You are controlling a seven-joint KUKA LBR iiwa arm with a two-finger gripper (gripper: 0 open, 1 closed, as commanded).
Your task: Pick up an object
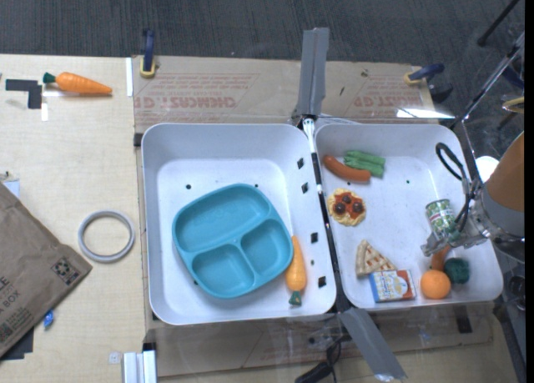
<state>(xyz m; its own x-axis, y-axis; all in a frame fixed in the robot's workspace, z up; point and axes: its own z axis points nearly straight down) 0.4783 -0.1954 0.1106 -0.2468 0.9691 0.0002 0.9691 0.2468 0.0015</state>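
The right bin (400,152) holds several toy foods. A sausage (346,169) and green beans (365,160) lie at its back. A small round pizza (347,207) sits left of centre. A pizza slice (372,257), a blue box (391,286), an orange (435,284) and a dark green piece (456,270) lie along the front. A green-labelled can (440,216) stands near the right wall. My gripper (444,245) hangs low just below the can and above the orange, reaching in from the right. Nothing shows held in it.
The left bin (167,156) contains a blue divided plate (233,240) and a carrot (295,266) beside it. Outside, on the bench at left, lie another carrot (78,83), a grey ring (106,234) and a brown cardboard box (29,269).
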